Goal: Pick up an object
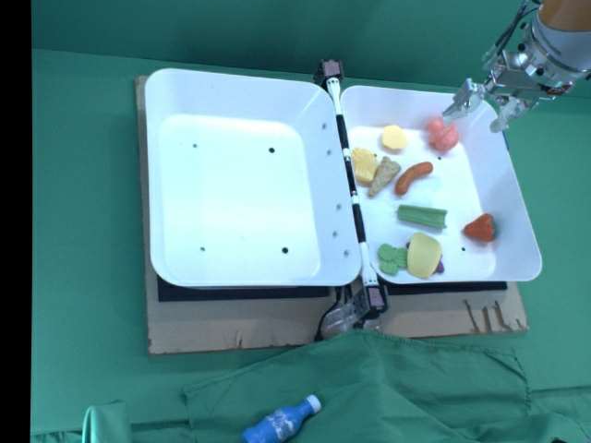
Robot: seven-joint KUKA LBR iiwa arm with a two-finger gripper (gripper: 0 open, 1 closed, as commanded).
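Observation:
My gripper (485,111) hangs over the far right corner of the right bin (517,201), open, with nothing between its fingers. Just left of and below one fingertip (459,107) lies a pink-red round toy (442,134). Across the bin floor lie a small yellow piece (393,137), a yellow corn-like piece (364,165), a tan wedge (384,174), a red sausage (414,177), a green stalk (422,216), a red strawberry-like toy (480,228), a yellow pear-shaped toy (424,255) and a green leafy piece (391,258).
The left bin (175,100) adjoins the right one along a white hinge bar (346,178). Both rest on a cardboard sheet (231,335). Crumpled green cloth (388,386) with a small blue bottle (280,421) lies at the front.

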